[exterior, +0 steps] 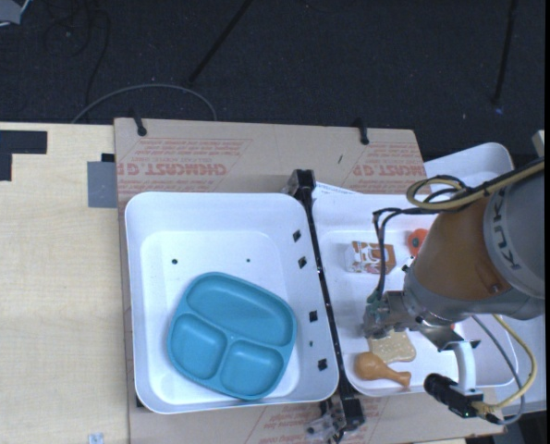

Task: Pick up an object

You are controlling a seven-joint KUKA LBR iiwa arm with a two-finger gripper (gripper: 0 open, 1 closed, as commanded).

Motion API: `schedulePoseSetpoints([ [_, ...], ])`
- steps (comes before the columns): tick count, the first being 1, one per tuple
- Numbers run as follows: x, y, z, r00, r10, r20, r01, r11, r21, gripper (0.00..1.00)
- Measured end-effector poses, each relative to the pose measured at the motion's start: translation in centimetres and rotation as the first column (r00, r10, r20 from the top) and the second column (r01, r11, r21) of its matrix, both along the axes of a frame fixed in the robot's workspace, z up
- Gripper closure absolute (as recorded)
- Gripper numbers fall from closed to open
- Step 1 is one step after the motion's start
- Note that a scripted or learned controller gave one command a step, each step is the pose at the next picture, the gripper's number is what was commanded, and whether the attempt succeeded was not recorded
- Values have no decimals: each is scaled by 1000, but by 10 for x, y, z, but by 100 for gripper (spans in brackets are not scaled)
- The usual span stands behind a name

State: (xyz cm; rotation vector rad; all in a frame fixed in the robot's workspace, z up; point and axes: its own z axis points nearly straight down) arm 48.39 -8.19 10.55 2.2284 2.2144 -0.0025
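Note:
In the right bin (341,218) lie a tan bread-slice toy (394,349), a tan chicken-drumstick toy (383,369), a small white-and-orange packet (369,256) and an orange piece (416,240) half hidden by the arm. My gripper (382,319) reaches down into this bin, right at the upper edge of the bread slice. The bulky orange-and-grey wrist (459,257) covers much of the bin's right side.
The left bin (154,225) holds a blue three-compartment tray (231,334). A black divider (313,276) runs between the bins. Cables (436,191) loop off the wrist. The wooden bench (43,285) extends to the left.

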Motion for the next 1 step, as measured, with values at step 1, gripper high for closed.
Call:
schedulePoseSetpoints([
  [1, -3, -7, 44, 1000, 2, 1, -2, 1000, 1, 100],
])
